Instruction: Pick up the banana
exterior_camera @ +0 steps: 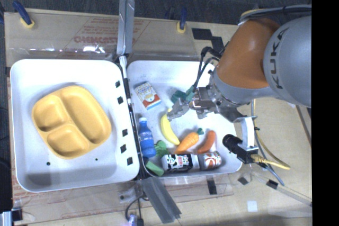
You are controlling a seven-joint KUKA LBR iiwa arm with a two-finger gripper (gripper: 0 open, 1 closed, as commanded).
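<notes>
The yellow banana lies in the right bin, near its middle, pointing from upper left to lower right. My gripper hangs just above and to the right of the banana's upper end, its teal-tipped fingers spread apart with nothing between them. The grey arm with its orange band reaches in from the right.
Around the banana lie a blue bottle, an orange carrot, a second orange piece, a small carton, a black-and-white can and a red can. The left bin holds a yellow divided plate.
</notes>
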